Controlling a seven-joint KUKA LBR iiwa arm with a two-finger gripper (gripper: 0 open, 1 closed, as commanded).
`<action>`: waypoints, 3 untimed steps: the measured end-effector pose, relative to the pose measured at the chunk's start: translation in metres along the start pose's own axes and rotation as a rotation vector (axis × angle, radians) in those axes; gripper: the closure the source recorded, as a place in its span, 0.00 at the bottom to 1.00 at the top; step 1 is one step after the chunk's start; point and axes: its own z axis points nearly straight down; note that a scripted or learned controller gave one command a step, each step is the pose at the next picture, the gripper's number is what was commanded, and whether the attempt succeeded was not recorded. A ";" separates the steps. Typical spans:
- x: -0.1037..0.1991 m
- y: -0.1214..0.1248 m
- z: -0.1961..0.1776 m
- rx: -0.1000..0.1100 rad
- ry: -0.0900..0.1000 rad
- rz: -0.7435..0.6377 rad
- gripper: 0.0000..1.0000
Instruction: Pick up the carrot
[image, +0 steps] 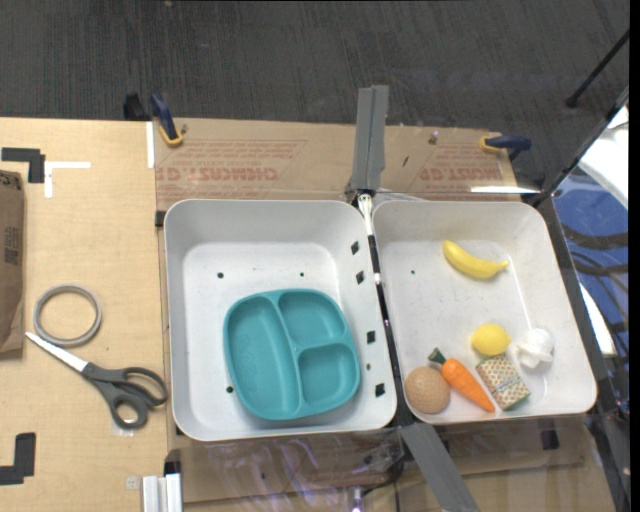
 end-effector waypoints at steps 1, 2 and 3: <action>-0.011 -0.001 0.000 0.001 -0.001 0.154 1.00; 0.005 0.000 0.000 0.001 0.001 0.304 1.00; 0.005 0.000 0.000 0.001 0.000 0.415 1.00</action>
